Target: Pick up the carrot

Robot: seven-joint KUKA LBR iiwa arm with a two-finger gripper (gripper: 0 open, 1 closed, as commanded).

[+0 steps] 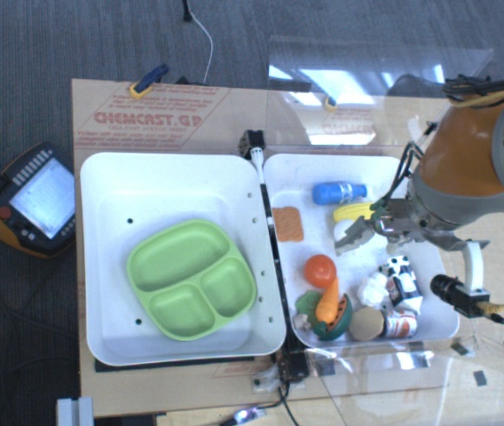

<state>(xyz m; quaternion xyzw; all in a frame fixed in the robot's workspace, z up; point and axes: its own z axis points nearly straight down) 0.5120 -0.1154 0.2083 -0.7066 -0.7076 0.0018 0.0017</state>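
Behind both bins — "CHEMCAST GP" board (pixel 150 119)

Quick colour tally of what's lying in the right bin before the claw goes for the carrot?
Orange: 1, carrot
Red: 1, ball
Blue: 1, bottle
Yellow: 1, piece
Brown: 1, square
Green: 1, item
Black-and-white: 1, toy
Tan: 1, ball
Total: 8 that I can tell apart.

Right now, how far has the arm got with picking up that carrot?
Nothing looks finished yet. The carrot lies in the right bin, near its front edge, leaning on a green toy beside a red ball. The gripper is open over the bin's middle, above and to the right of the carrot, holding nothing. Moving over it, descending, closing and lifting remain.
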